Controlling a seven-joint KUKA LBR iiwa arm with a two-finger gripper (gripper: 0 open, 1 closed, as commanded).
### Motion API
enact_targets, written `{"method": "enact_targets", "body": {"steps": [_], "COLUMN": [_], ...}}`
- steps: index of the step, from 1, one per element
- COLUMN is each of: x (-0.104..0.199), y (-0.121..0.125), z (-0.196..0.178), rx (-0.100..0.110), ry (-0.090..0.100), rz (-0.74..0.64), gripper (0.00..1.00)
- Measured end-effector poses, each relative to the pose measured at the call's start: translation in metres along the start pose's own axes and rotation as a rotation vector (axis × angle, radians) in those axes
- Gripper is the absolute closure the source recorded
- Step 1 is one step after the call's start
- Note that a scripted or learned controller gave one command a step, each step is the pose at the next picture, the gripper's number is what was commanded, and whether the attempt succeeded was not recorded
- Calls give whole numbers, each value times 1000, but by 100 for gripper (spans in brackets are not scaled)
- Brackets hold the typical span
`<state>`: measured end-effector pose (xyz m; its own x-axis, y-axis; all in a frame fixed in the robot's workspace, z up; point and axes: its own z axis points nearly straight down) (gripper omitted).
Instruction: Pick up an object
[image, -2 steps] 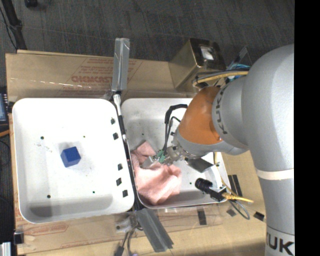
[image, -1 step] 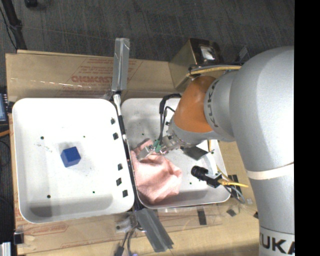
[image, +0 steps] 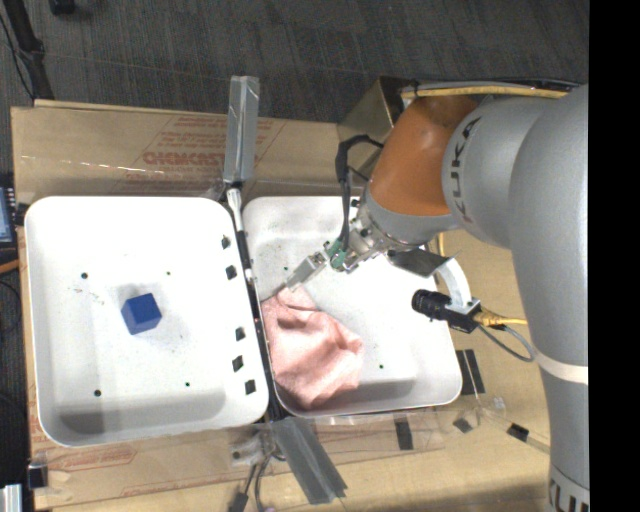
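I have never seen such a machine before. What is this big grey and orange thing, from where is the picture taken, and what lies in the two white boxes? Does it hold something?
The big grey and orange thing is a robot arm. It reaches in from the right of the picture. At its end is a gripper, a small two-finger hand for picking things up.

The picture comes from one fixed camera above the bench, looking down at a slant.

Two shallow white bins stand side by side. The left bin holds a blue cube. The right bin holds a crumpled pink cloth.

The gripper is over the right bin, just at the cloth's upper edge. Nothing can be seen between its fingers, so I cannot say that it holds anything.
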<state>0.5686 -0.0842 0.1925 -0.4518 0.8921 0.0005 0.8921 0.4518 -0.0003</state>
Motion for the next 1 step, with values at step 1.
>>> {"method": "enact_targets", "body": {"steps": [1], "x": [-7], "y": [-19], "z": [102], "rx": [3], "ry": [2], "rz": [-46], "gripper": [0]}}
